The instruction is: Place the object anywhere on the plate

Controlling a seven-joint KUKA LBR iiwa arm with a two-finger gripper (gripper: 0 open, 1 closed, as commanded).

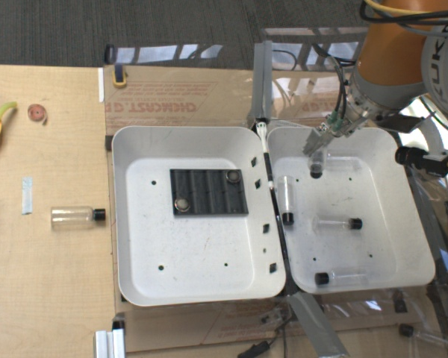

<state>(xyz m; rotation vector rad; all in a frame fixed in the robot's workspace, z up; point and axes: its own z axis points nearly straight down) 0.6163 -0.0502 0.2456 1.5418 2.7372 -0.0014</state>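
a kuka arm's gripper hangs over the right bin, well to the right of the dark ribbed plate that lies in the left bin. whether the gripper is spread or pressed together cannot be told from this slant; a slim pale shape with a dark tip sits just beneath it and may or may not be a vial in its hold.

three clear vials with black caps lie flat to the right of the plate: the nearest vial just past the wall between the bins, the middle vial farther right, and the low vial right of and below the plate's level.

each vial looks light, stiff and smooth, probably quick to roll or slip and possibly breakable. the best hold is likely across the barrel near its middle, squeezing gently. the nearest vial, hard by the wall, looks the most awkward to reach. two small round pieces already sit on the plate, leaving bare ribs between them for a landing.
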